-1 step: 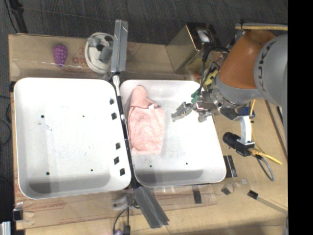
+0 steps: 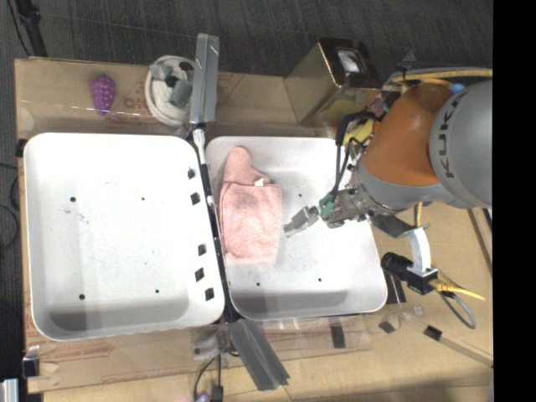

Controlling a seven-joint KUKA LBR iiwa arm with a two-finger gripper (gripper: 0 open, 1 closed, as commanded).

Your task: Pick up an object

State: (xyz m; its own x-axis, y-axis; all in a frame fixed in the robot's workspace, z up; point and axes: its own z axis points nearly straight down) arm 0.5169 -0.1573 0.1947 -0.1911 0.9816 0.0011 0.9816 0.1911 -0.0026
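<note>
A pink folded cloth (image 2: pixel 249 208) lies along the left side of the right bin (image 2: pixel 352 291), with its narrow end pointing to the back. My gripper (image 2: pixel 297 220) hangs over the middle of that bin, just right of the cloth's right edge. Its grey fingers point left toward the cloth and nothing shows between them. The grey arm with its orange band reaches in from the right above the bin's right wall.
The left bin (image 2: pixel 109 233) stands beside the right one, a dark divider strip (image 2: pixel 205 224) between them. Behind the bins lie a purple object (image 2: pixel 103 92), a white roll (image 2: pixel 170 86) and a tan box (image 2: pixel 331 78).
</note>
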